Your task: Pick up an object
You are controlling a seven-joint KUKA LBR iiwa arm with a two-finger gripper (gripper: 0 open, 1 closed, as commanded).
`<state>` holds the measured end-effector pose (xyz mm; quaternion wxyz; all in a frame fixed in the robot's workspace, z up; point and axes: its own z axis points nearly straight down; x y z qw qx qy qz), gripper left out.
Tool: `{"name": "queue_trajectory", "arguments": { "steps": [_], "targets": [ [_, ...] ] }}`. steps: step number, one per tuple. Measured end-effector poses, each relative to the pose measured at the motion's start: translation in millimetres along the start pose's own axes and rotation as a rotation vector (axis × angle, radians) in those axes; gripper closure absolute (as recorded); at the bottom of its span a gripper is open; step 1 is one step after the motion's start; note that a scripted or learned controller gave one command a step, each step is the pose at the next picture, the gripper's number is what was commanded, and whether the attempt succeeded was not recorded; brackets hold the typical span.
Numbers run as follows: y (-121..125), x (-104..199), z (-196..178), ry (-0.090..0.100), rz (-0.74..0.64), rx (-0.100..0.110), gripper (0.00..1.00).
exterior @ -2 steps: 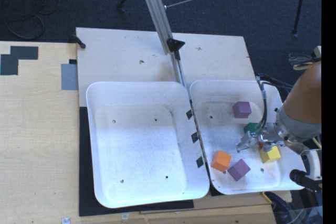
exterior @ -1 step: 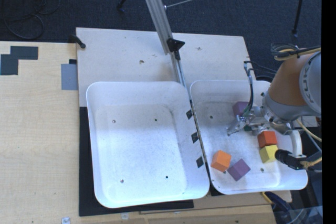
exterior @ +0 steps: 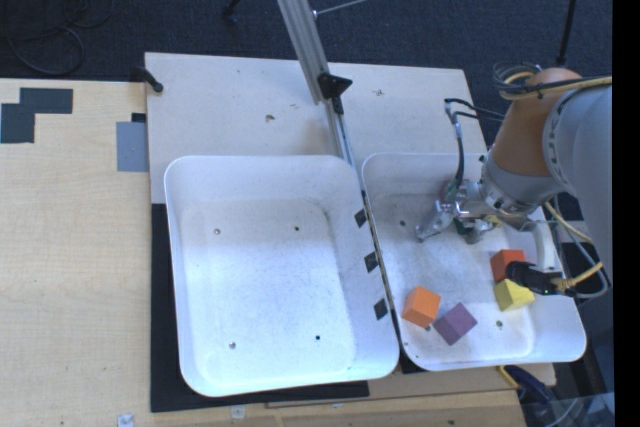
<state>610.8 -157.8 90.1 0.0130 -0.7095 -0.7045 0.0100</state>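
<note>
- We start at the gripper [exterior: 440,220], low over the upper middle of the right bin [exterior: 400,177]; its metal fingers point toward the bin divider, and whether they stand apart or closed we cannot tell at this angle.
- We see nothing between them, so we judge that no object is held.
- Just beside the gripper body a small green patch [exterior: 470,226] shows; whether it is an object or part of the tool we cannot tell.
- To do the step well, we would pick one block, centre the jaws over it, square them to its flat sides, and descend straight so the block is not pushed away.
- The orange block [exterior: 421,305] lies toward the front of the bin, below the gripper in the view and well apart from it; it looks the easiest target, with free space on its left.
- The purple block [exterior: 455,323] sits just beside the orange one, corner nearly touching, so a wide approach there risks nudging both.
- The red block [exterior: 507,264] and yellow block [exterior: 513,294] lie near the bin's right wall, close under the arm's wrist [exterior: 525,150] and its cables; reaching them looks more awkward.
- The left bin [exterior: 190,177] lies beyond the divider.
</note>
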Motion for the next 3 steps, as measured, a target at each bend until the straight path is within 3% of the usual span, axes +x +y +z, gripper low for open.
{"name": "queue_trajectory", "arguments": {
  "steps": [1,2,3],
  "targets": [
    [48.6,-33.5,2.0,0.01,-0.018,0.029,0.0],
    [46.9,-32.3,-7.2,0.006,-0.025,0.03,1.0],
    [53.2,46.3,-59.6,-0.001,-0.014,-0.016,1.0]
  ]
}}
